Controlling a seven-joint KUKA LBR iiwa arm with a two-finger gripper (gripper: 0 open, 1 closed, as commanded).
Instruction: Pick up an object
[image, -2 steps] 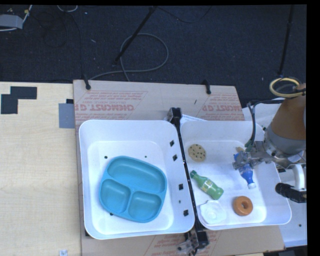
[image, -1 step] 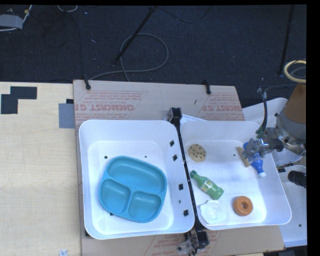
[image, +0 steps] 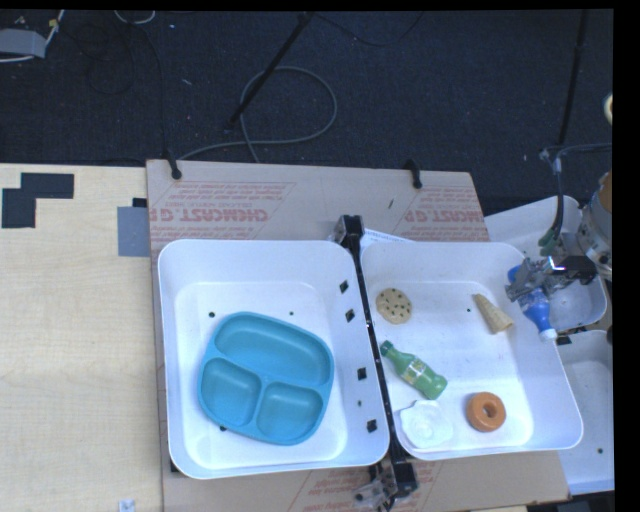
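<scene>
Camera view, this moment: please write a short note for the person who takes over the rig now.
Gripper: at the right bin's right edge, nothing seen between its fingers; open or shut cannot be told.
Right bin: cookie, cone, green bottle, donut, white piece.
Left bin: blue divided plate.
Done: nothing picked up yet.
Left: grasp one object and lift it; the cone lies nearest the gripper.
</scene>
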